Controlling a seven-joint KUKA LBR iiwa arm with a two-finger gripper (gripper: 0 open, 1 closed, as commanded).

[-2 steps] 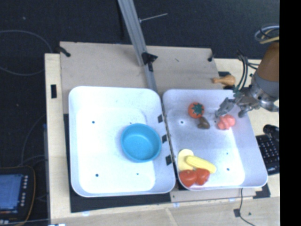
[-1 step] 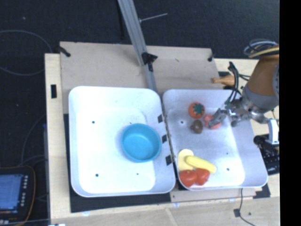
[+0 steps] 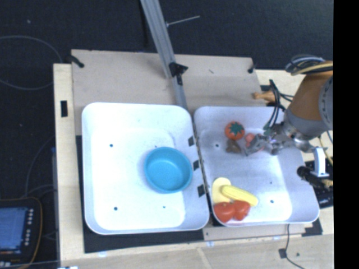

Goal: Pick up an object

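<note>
The right bin (image 3: 280, 178) holds an orange-red tomato-like fruit (image 3: 235, 130) with a green top near its far left. A small brown object (image 3: 233, 146) lies just in front of it. My gripper (image 3: 255, 143) reaches in from the right and sits low in the bin, right beside the brown object and just right of the fruit. Its tip is blurred. At the bin's near left lie a yellow banana (image 3: 240, 194) and a red pepper-like object (image 3: 231, 210). The banana touches the pepper.
The left bin (image 3: 112, 128) holds a blue bowl (image 3: 168, 169) near its right side. A slanted metal rail (image 3: 162, 38) rises behind the bins. Cables and black hardware (image 3: 317, 178) crowd the right bin's right edge.
</note>
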